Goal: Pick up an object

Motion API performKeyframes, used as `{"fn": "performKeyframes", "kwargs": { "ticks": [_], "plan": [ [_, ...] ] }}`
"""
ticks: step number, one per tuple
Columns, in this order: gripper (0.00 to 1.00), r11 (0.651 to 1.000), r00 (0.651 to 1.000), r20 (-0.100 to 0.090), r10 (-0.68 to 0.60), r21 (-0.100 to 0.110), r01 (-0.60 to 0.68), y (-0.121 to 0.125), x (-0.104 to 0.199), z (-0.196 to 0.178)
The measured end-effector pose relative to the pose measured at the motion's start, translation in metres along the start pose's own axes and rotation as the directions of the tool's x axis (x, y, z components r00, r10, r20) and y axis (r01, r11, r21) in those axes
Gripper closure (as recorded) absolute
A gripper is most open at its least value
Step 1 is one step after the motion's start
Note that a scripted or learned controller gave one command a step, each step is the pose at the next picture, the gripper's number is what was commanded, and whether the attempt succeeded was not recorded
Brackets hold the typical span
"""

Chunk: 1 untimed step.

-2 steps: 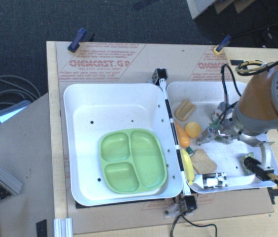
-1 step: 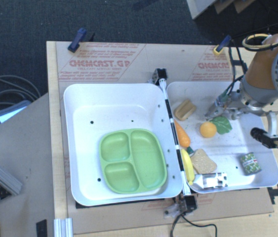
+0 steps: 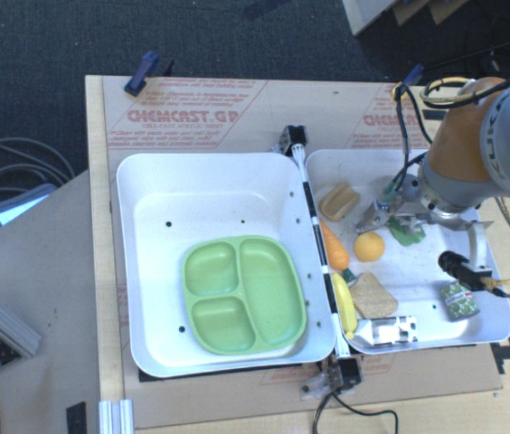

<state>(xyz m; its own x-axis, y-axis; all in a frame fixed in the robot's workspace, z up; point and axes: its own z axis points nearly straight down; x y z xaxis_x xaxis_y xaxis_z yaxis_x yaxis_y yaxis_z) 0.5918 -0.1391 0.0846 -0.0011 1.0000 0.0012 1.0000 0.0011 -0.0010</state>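
Note:
My gripper hangs low over the middle of the right bin, reaching in from the right. Just below it lies a small green object, partly covered by the gripper. I cannot tell whether they touch. An orange ball sits a little to the gripper's lower left. A tan block lies to its left.
Along the right bin's left wall lie a carrot and a banana. A tan bread slice and a silver object sit near its front. A small green-and-white box lies at the right. The left bin holds a green divided tray.

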Motion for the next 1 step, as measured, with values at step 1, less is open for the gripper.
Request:
{"fn": "performKeyframes", "kwargs": {
  "ticks": [1],
  "plan": [
    [0.0,1.0,1.0,0.001,0.001,-0.002,-0.001,-0.0363,0.0217,-0.0005]
  ]
}}
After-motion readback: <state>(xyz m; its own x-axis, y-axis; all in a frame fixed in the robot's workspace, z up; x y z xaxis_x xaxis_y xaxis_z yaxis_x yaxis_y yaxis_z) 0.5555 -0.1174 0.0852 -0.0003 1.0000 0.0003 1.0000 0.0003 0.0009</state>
